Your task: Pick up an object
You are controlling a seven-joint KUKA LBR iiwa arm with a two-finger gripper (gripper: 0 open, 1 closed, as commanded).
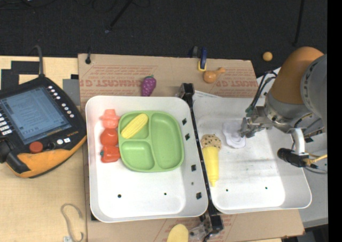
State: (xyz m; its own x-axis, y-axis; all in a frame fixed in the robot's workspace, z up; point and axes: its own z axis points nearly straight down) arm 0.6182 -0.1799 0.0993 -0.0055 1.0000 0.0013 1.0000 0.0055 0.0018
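My gripper [247,128] hangs low over the middle of the right bin [267,193], reaching in from the right. Its tip sits at the right edge of a small pale white-lilac object [233,136] lying on the bin floor; whether the two touch is unclear. To the left of that lies a yellow toy ice-cream cone [211,162] with a speckled cookie-like top, close to the bin's left wall and apart from the gripper.
The left bin [139,203] holds a green divided plate [160,145] with a yellow corn cob [133,124] on it, and a red-orange toy figure [109,135] beside it. A purple grape toy [148,85] and an orange pear-like toy [212,75] lie behind the bins. A tablet pendant [32,123] rests at left.
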